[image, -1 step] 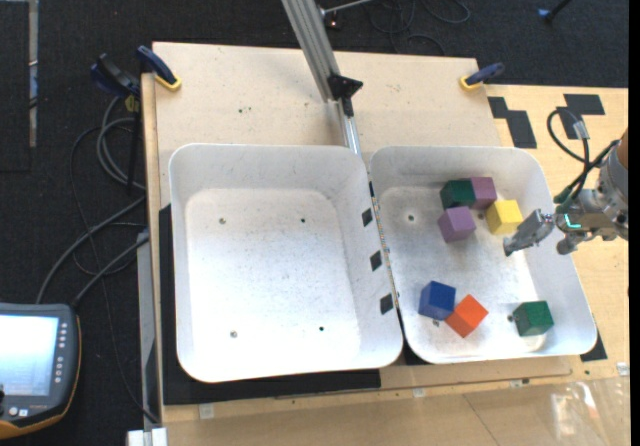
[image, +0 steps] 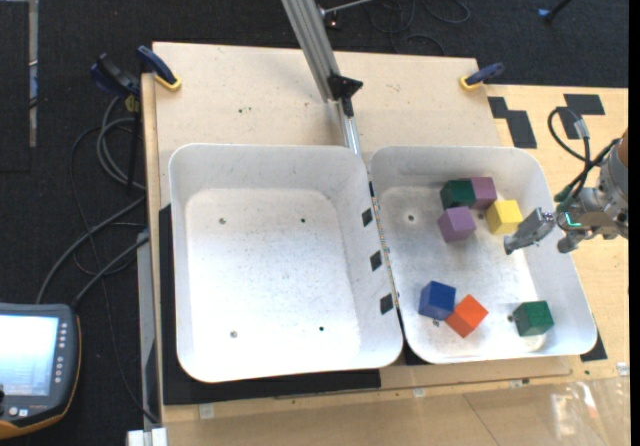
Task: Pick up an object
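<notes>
Fingers [image: 525,231] are seen spread apart, w/ nothing gripped between them; the gripper [image: 548,232] is held over the right bin [image: 560,264] near its right wall, just beside the yellow cube [image: 503,215] but no contact can be made out. The arm [image: 612,196] is seen entering at the right edge.

Nearest the camera, at bottom left, a teach pendant [image: 30,364] w/ a lit screen is found off the desk [image: 250,94]. Next, along the front of the right bin, 3 cubes are laid out: a green cube [image: 532,317] at the front right corner, an orange cube [image: 467,315] approx. mid-front, and a blue cube [image: 437,299] touching the orange one on its left. The green cube is set well apart from that pair.

Further back in the same bin, a purple cube [image: 457,223] is placed left of the yellow cube, w/ a small gap between them. Behind these, a dark green cube [image: 458,193] and a lilac cube [image: 483,190] are pressed side by side, close to the yellow and purple ones.

The left bin [image: 260,254] is set edge to edge w/ the right bin, small black tabs being seen along the seam.

At the far side, a slanted metal pole [image: 300,14] is fixed to the desk behind the bins. Clamps are fitted at the back corners: left clamp [image: 160,69], right clamp [image: 483,75]. Cables [image: 100,194] are trailed over the dark floor on the left.
</notes>
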Controlling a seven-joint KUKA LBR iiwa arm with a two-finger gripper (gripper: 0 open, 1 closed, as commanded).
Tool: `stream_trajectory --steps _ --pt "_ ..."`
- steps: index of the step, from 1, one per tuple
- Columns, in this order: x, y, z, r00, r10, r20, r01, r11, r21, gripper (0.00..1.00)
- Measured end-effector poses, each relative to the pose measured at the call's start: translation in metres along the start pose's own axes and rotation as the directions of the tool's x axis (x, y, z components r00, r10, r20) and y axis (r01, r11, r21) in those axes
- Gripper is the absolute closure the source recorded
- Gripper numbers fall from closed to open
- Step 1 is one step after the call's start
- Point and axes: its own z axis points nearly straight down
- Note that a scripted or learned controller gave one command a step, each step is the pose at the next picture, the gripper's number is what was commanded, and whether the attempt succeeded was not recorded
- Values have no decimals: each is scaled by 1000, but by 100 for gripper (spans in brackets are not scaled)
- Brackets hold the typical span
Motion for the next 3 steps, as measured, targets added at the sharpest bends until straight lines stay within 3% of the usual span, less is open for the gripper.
stream_trajectory --steps 2,3 --pt "5 -7 91 1000 2 -2 -2 1000 5 0" --pt "14 -4 143 1000 3 1 -3 1000 -6 0"
